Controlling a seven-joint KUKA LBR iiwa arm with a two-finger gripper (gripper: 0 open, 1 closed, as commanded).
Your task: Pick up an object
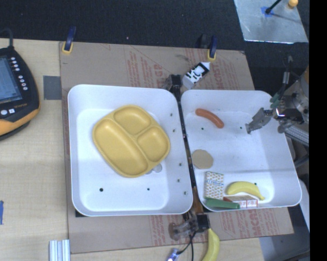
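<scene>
A: While we're on this one, where's the tool (257, 123)?

B: Over the right bin (272, 162), near its right wall toward the far edge of the desk (27, 178). Grey fingers point left into the bin. Can't tell if they're apart or together, too small and dark. Nothing visible between them.

A: Candidate objects?

B: All in the right bin. Sausage (209, 118) lies left of the tool, near the bin's far-left corner, apart from the tool. Tan round cookie (202, 159) sits by the left wall, mid-bin. Along the near wall: patterned cracker packet (213, 184), green marker (222, 203), small red-and-white box (249, 203), and a yellow banana (244, 188) just above that box. Those are well apart from the tool, toward the bin's near edge.

A: Left bin?

B: Yellow divided plate (131, 140), middle of the bin, slightly tilted.

A: Other stuff?

B: Second banana (211, 245) on the desk at the near edge, below the bins. Teach pendant (8, 94) at the desk's left edge.
</scene>
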